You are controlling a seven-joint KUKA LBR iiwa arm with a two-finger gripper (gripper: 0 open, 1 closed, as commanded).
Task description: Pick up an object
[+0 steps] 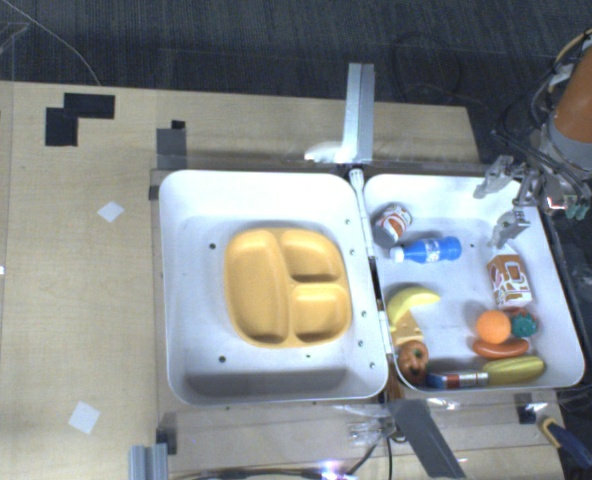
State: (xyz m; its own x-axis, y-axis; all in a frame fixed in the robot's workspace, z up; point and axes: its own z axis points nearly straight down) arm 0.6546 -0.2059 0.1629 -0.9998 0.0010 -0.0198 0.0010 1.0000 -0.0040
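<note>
I've got the arm [584, 108] coming in from the right, orange band up near the top corner, wrist angled down and left toward the far right corner of the right bin [566, 298]. The gripper [506, 200] hangs over that corner, above the bin floor. One metal finger [493, 176] sits by the bin's back rim, the other finger [509, 224] is lower down; they look spread apart, with only white bin floor between them, so I'm calling it empty-handed.

Below the gripper, just beside the lower finger, there's a small carton [509, 280] with orange and white print lying against the right wall. To its left, a blue bottle [428, 250] lies on its side, and a red and white can [392, 221] sits near the divider. Further toward me: a banana [408, 303], an orange ball [493, 326], a teal piece [523, 324] touching it, a yellow-green thing [514, 369] along the front rim, and a marker [458, 379] beside it.

The left bin [186, 268] carries a yellow divided tray [286, 286], well apart from the arm.
</note>
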